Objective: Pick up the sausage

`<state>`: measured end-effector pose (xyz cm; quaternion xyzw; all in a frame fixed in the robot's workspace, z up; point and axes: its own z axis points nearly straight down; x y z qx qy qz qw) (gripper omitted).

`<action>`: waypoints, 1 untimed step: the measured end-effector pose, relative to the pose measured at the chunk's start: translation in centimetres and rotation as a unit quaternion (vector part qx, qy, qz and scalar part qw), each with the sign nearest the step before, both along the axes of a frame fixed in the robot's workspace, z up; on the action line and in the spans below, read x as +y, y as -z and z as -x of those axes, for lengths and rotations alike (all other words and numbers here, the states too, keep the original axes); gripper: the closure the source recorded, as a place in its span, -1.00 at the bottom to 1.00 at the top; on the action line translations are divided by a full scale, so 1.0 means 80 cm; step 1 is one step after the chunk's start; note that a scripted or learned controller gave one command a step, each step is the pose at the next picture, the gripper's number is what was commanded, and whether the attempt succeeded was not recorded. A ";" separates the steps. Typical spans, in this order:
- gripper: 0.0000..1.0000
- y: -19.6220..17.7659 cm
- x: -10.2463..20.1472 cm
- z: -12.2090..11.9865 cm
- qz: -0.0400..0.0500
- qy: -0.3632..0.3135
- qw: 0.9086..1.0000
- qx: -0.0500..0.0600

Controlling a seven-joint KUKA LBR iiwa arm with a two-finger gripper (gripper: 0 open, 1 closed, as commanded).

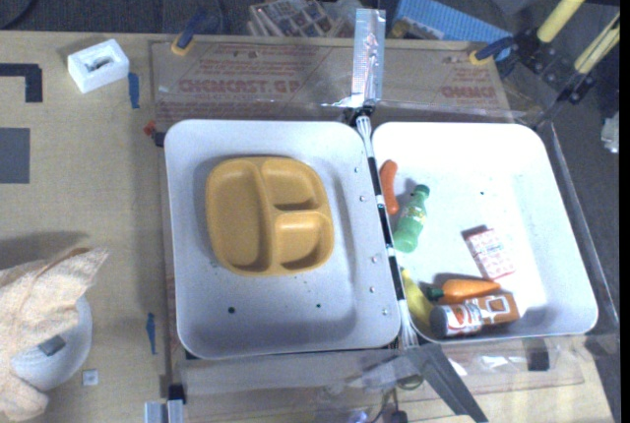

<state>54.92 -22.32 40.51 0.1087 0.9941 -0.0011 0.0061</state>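
The sausage (pixel 389 186), a short reddish-orange link, lies in the right bin (pixel 551 175) against its left wall, pointing front to back. Its near end almost touches a green plastic bottle (pixel 410 218) that lies tilted just to its right. Nothing covers the sausage.
A brown-and-white snack packet (pixel 489 252) lies mid-bin. At the front of the right bin sit an orange carrot (pixel 471 289), a sauce bottle (pixel 477 313) on its side and a yellow banana (pixel 414 299). The left bin (pixel 187 214) holds a yellow divided plate (pixel 268 213).
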 end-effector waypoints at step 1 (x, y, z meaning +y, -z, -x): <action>1.00 -0.007 0.000 0.035 -0.001 -0.123 0.992 0.004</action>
